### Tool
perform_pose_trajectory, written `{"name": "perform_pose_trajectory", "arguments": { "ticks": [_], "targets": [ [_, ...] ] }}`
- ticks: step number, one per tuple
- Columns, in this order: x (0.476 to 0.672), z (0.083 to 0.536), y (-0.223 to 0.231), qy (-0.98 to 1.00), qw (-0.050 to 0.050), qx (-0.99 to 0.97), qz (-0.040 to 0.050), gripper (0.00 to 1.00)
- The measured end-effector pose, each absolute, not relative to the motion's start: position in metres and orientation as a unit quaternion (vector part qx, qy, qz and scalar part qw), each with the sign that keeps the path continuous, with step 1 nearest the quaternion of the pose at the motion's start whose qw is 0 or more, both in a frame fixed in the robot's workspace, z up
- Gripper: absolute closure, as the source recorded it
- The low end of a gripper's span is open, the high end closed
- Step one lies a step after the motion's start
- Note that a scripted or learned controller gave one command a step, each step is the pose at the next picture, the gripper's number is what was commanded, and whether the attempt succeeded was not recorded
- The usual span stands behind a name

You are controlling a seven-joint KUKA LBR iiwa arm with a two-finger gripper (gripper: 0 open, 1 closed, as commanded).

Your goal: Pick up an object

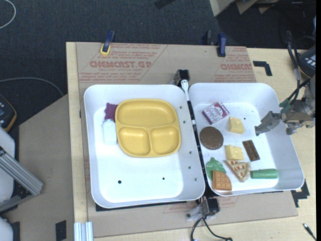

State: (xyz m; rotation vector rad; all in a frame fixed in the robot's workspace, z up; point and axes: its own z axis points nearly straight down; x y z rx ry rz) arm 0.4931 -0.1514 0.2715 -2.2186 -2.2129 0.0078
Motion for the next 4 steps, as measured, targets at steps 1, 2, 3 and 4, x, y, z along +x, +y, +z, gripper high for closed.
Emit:
{"name": "perform_pose_trajectory", "arguments": {
  "ticks": [1,2,3,4],
  "targets": [
    [0.495,0.276,-0.151,-0.707,0.0,-0.707,-0.0001,0.0],
    [0.492,0.233,-0.152,-0.707,0.003,-0.707,0.0011,0.0],
    [0.486,0.179,-0.161,-0.706,0.004,-0.708,0.0017,0.0],
    [0.494,0.13,-0.163,-0.707,0.004,-0.707,0.0013,0.0]
  ]
}}
